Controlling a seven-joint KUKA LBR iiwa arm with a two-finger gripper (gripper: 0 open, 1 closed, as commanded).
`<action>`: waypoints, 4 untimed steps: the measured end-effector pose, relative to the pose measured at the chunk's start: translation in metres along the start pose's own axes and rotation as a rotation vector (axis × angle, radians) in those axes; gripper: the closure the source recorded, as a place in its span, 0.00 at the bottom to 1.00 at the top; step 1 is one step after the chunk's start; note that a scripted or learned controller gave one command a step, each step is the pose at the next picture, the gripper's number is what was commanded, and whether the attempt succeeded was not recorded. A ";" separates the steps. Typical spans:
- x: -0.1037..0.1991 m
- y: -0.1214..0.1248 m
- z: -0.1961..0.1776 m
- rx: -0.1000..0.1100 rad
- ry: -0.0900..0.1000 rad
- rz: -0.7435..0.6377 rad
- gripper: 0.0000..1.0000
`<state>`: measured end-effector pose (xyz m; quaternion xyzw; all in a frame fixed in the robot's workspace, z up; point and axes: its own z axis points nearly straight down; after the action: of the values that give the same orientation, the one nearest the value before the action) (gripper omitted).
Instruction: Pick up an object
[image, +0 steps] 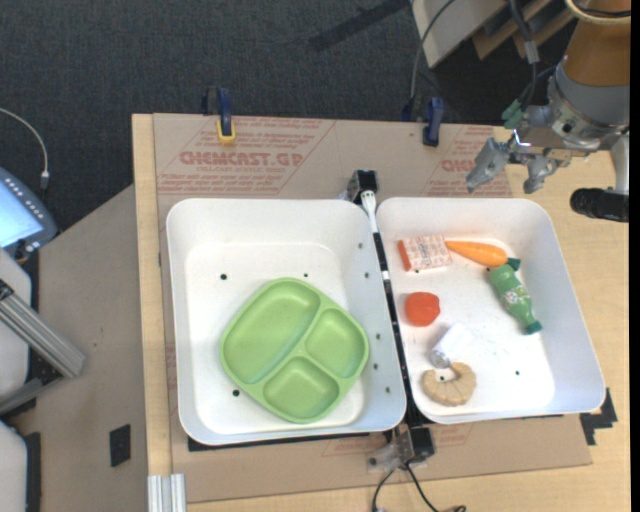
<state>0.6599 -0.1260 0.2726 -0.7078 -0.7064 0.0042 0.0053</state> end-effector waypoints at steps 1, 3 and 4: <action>0.000 0.002 -0.008 -0.013 -0.002 -0.002 0.00; -0.005 -0.004 0.098 -0.006 0.000 -0.001 0.00; -0.011 0.003 0.155 -0.007 -0.001 -0.001 0.00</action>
<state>0.6612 -0.1369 0.1177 -0.7074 -0.7068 0.0021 0.0027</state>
